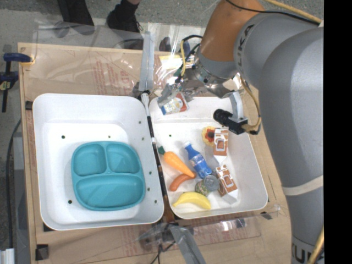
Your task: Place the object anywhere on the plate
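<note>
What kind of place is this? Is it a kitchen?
Probably not a kitchen; more likely a robot lab or test bench. A big grey arm reaches over two white bins, one with a teal plate, the other with toy food like a banana and carrot.

The arm (pixel 275 65) is reaching in from the right over the far edge of the right bin (pixel 250 164). Its gripper (pixel 175 99) is hanging there with a small white packet (pixel 174 105) between its fingers. In the right bin a carrot (pixel 178 163), blue bottle (pixel 198 159), banana (pixel 192 201) and two cartons (pixel 220 142) are lying. A teal plate (pixel 108 175) is sitting in the left bin (pixel 49 114).
</note>
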Tool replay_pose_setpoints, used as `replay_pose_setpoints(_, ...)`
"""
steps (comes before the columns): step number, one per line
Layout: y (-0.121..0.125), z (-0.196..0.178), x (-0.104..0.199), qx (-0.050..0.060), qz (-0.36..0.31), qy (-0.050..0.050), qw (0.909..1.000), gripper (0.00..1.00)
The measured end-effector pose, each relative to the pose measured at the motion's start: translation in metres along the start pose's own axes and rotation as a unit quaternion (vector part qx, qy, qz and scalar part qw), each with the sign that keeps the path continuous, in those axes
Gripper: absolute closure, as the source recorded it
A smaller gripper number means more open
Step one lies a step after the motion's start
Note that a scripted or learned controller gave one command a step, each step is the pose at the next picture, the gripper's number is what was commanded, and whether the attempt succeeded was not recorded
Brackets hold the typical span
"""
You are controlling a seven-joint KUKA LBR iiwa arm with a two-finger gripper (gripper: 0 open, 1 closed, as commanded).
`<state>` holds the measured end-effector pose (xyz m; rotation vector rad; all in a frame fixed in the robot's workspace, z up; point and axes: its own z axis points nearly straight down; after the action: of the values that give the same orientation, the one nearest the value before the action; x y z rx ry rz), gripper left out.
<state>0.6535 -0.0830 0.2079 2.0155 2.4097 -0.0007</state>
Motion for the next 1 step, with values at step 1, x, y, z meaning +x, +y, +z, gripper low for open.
replay_pose_setpoints(1,-0.0503,0.0204,0.0741,0.001,-0.064,0.000,0.9979,1.00)
